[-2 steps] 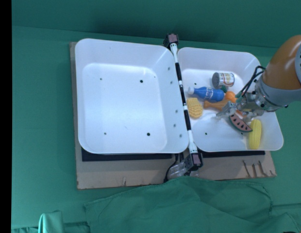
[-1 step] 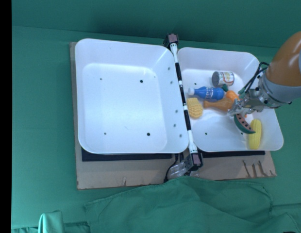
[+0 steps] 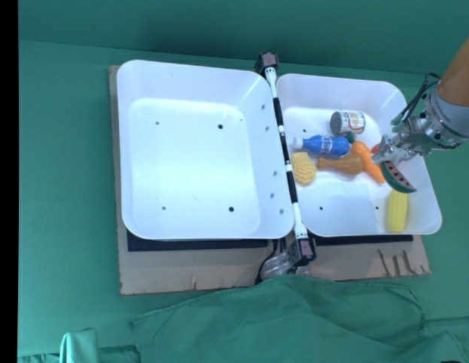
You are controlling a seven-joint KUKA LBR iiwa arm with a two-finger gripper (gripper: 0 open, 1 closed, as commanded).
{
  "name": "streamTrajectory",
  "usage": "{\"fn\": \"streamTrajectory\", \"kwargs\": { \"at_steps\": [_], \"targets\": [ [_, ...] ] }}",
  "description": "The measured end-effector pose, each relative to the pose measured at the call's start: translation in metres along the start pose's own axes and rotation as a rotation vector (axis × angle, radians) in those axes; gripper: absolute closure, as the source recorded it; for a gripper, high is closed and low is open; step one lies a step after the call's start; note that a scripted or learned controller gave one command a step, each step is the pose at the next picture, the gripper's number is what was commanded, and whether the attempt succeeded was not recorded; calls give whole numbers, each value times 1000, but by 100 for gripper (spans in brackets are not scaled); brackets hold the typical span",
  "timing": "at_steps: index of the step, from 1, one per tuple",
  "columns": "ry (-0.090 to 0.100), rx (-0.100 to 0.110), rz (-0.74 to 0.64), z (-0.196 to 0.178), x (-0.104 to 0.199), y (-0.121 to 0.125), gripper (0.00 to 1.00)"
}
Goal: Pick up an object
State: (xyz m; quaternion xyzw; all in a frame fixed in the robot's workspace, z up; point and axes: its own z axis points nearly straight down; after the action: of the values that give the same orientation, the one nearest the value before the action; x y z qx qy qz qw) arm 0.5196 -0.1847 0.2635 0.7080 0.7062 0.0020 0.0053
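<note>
The watermelon slice (image 3: 399,177) sits at the right side of the right bin (image 3: 348,218), just under the hand (image 3: 391,154), and I cannot tell its state. Left of it lie a carrot (image 3: 363,157), a blue bottle (image 3: 325,145), a can (image 3: 348,122) and corn (image 3: 303,168); a yellow corn cob (image 3: 398,211) lies nearer

Arm (image 3: 455,104) cut off at right edge
</note>
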Motion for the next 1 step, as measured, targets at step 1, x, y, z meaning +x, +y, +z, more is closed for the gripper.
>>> {"fn": "streamTrajectory", "kwargs": {
  "at_steps": [1],
  "targets": [
    [0, 0, 0, -50, 6, 5, 100]
  ]
}}
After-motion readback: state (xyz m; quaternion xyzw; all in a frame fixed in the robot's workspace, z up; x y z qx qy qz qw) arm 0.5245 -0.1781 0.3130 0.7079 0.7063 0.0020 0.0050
